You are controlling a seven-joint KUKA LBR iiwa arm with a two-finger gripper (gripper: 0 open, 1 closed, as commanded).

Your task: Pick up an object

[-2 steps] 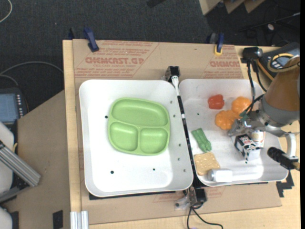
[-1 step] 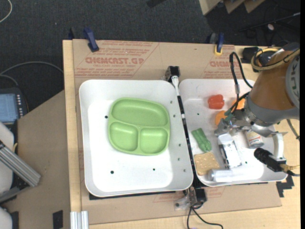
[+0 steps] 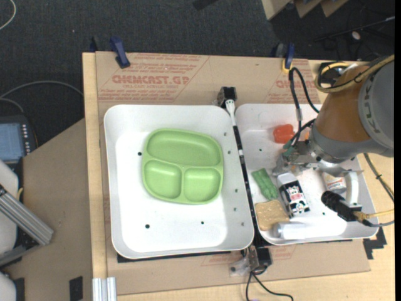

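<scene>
Well, from where I stand the arm [image 3: 351, 118] leans in over the right bin [image 3: 257, 119], its wrist low above the clutter, and the gripper [image 3: 293, 162] sits just over the middle of that bin. How it is set, spread or closed, I cannot tell; the wrist hides too much of it.

Right below it lies a small black and white box [image 3: 294, 196], flat on the bin floor, with a green strip [image 3: 264, 184] just beside it on the left and a tan sponge-like piece [image 3: 270, 213] touching its lower corner. An orange block [image 3: 283, 132] rests further back, apart from the rest.

The left bin [image 3: 125, 218] carries a green divided plate [image 3: 182, 165].

The box looks to me the likeliest pick: light, stiff, probably card or plastic, with smooth faces that could slip. I would take it across its short sides, near the middle, keeping clear of the tan piece. Crowding is the worry; a finger coming down on a neighbour would tip the box away
</scene>
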